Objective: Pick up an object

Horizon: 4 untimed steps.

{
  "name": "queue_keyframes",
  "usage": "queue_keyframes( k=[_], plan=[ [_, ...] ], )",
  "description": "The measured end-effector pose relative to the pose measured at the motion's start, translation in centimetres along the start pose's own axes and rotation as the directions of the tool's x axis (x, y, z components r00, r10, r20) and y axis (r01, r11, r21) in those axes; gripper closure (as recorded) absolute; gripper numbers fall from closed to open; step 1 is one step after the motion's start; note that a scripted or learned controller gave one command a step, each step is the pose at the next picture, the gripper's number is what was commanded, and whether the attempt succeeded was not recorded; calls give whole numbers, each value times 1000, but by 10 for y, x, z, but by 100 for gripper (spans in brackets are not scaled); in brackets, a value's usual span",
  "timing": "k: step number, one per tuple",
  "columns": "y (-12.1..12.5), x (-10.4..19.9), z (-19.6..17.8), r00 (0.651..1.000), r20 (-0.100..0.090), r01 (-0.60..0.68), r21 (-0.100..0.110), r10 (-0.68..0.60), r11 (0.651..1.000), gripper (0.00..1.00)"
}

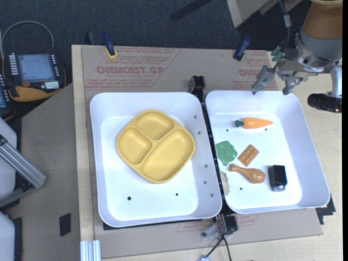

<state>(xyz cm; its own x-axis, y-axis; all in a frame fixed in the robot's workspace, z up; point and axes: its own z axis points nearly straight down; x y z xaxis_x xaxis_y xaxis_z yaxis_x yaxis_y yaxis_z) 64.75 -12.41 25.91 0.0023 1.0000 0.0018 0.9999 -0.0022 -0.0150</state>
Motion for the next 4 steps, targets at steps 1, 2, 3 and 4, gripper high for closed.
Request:
queue_keyframes(
  k=[1,2,3,4],
  plan=[
    [2,0,-9,1000,2,2,-14,-2,1000,0],
    [3,11,43,1000,1,4,-10,-4,1000,0],
    [-1,15,87,1000,1,2,-9,-2,1000,0],
    [-10,10,142,1000,1,1,-7,-1,1000,0]
  ],
)
